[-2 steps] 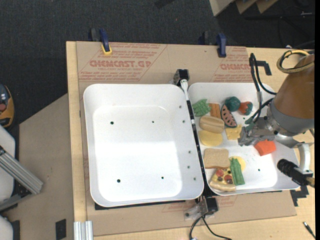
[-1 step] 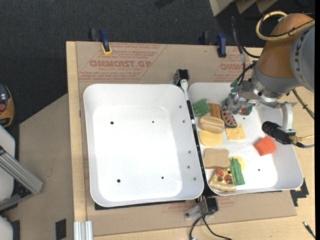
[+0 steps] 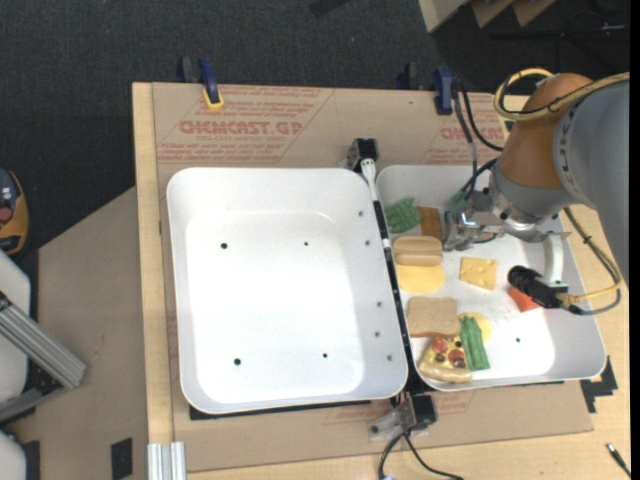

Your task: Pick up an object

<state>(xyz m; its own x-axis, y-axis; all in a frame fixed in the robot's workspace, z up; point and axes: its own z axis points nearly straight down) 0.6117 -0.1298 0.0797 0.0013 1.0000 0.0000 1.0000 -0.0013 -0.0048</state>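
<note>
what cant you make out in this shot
- End effector: the wrist and orange band sit over it in the camera view, so open or shut can't be told.
- Brown item beside the green piece: partly covered by the arm, too small to identify.
- Far right corner of the right bin: hidden under the arm.
- Orange-red thing near the black cable end: partly covered, identity unclear.
</note>
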